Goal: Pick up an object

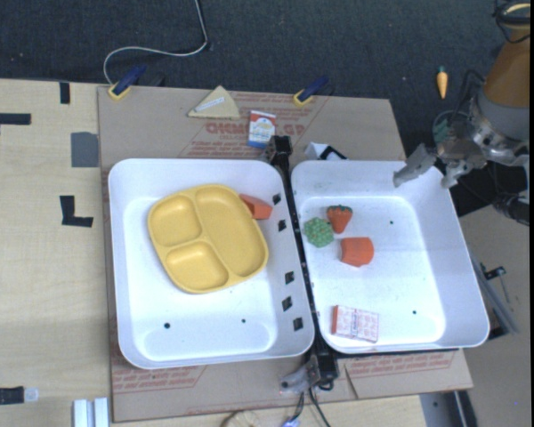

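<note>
White left bin (133, 327) holds a yellow plate (206, 237) with three compartments; an orange piece (259, 207) lies just beside its rim. In the right bin (427, 265) are a red block (357, 251), a pink packet (355, 324), a strawberry (340, 217) and a green ball (319, 231). The gripper (427, 169) hangs over this bin's far corner, fingers spread and holding nothing. A small box (262, 130) stands behind the bins.

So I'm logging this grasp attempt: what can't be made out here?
- Gripper: fingers too blurred and small to read.
- Orange piece: partly hidden behind the yellow tray.
- Small packet: print too small.
- Arm: cut off by the right edge.
</note>
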